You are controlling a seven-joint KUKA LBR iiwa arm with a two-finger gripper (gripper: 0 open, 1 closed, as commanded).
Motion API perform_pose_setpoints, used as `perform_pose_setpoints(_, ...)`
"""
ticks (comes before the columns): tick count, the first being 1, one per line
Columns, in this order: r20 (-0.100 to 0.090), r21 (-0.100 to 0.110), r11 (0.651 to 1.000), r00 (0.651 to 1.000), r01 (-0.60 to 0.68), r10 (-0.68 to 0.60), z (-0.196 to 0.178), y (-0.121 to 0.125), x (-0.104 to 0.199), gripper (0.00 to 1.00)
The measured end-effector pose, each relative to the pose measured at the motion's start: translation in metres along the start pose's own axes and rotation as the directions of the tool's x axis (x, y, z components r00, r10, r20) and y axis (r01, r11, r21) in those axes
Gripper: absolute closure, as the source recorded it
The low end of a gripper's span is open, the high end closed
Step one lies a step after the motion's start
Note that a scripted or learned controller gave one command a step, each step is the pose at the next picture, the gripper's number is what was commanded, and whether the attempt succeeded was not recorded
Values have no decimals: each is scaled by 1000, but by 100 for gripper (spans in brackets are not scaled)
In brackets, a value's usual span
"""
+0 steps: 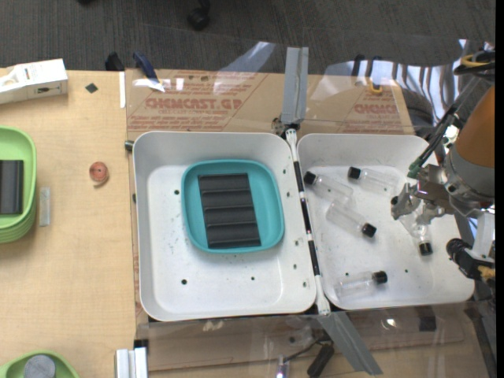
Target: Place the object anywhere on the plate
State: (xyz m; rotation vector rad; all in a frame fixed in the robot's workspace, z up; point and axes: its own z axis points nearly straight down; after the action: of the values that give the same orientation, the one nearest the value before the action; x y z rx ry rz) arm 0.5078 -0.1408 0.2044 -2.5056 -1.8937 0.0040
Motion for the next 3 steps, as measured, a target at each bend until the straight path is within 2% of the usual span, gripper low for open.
perform_pose_setpoints(1,0,0,1000,1000,0,0,0,0,0,0)
perform_pose_setpoints(2,0,0,999,999,-43,43,-20,22,-33,0)
perform_pose_setpoints(3,0,0,996,996,-87,87,-51,28,-62,0)
